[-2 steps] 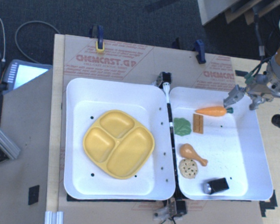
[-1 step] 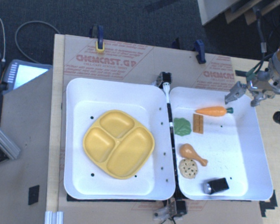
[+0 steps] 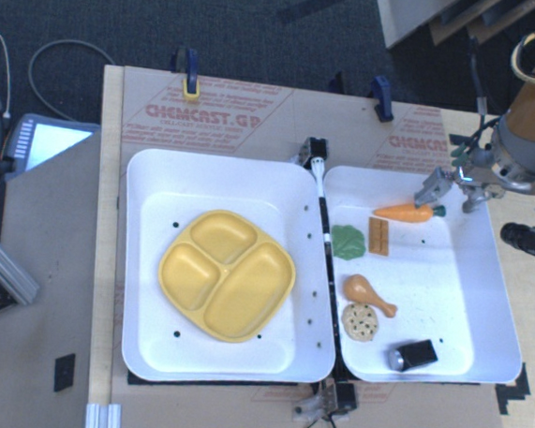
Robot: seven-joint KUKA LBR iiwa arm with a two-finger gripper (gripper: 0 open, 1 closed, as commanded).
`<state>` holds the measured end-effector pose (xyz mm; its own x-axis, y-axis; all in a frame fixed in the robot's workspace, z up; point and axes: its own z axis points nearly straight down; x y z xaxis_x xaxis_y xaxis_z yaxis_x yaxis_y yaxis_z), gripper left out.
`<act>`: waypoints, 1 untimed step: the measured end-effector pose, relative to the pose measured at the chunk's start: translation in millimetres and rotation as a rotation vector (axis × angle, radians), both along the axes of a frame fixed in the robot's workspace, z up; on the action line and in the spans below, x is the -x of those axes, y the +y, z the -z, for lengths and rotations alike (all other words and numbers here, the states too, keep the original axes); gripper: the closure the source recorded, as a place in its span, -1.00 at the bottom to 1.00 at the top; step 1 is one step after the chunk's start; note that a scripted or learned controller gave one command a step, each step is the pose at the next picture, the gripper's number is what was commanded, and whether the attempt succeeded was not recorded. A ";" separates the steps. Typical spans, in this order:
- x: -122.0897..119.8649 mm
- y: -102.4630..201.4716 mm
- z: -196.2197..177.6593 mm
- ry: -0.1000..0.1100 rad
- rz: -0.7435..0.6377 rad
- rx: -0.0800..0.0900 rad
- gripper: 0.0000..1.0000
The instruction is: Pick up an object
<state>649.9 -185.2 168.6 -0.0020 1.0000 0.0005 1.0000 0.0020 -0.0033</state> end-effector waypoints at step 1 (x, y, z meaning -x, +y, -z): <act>3.2 -4.9 60.9 0.001 0.002 0.000 -1.00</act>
<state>646.8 -190.1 107.8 -0.0001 1.0000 0.0007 1.0000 0.0001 -0.0046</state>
